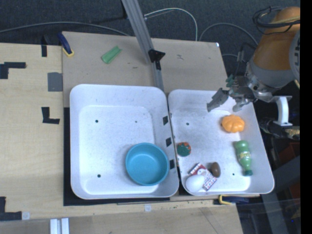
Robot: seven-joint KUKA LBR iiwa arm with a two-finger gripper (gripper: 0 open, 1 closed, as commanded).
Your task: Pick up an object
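Orange object (233, 124) lay in right bin (195, 106) — tool (228, 101) just above it, fingers spread, empty; green bottle (243, 157) nearby.

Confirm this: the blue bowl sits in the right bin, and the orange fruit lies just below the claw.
Not quite. The camera view shows the blue bowl in the left bin, near its front right corner. The rest stands: the orange fruit lies in the right bin, just below the claw.
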